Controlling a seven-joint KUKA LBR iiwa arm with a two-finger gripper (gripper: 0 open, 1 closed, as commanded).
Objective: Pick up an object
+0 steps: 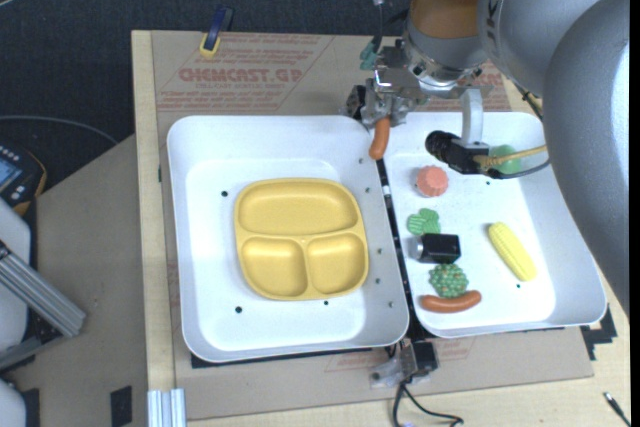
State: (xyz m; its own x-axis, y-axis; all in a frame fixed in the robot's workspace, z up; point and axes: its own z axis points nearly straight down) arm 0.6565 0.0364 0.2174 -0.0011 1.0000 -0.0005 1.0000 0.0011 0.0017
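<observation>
Jaws (pixel 380 115): closed on the orange carrot (pixel 379 139), at the back edge between the bins.
Yellow tray (pixel 300 237): middle of left bin (pixel 200 215).

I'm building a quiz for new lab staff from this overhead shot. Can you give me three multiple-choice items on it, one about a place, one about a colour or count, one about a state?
1. Where does the yellow divided tray lie?
A. In the left bin
B. In the right bin
C. On the dark floor

2. What colour is the toy corn cob?
A. Blue
B. Yellow
C. Pink

3. What is between the fingers of the hand?
A. The black block
B. The round pink piece
C. An orange carrot-like piece

Key: 1 A, the tray rests on the floor of the left bin. 2 B, the cob in the right bin is plainly yellow. 3 C, the orange carrot-like piece hangs from the hand above the seam between the bins.
</observation>
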